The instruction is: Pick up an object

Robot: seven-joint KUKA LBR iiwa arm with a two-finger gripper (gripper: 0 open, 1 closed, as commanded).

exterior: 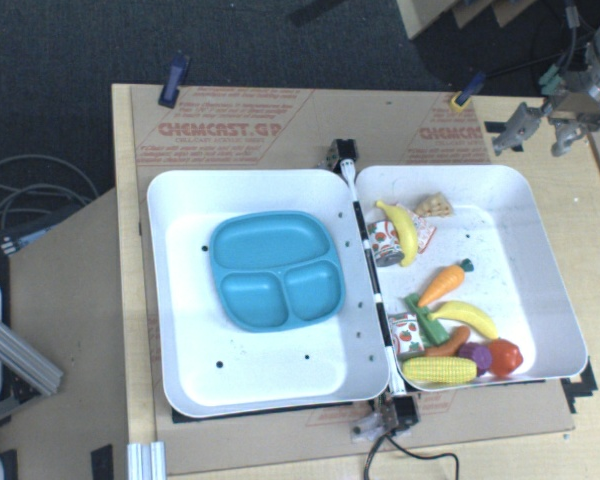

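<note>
Well, nothing is picked up yet. The gripper [565, 128] hangs past the right bin's [540, 230] far right corner, holding nothing; I cannot tell how wide it is. Toy food [450, 340] lies along the bin's left and near edges.

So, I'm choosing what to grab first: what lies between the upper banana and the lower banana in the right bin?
In the camera view, the carrot lies between the upper banana and the lower banana, on the right bin floor.
</note>
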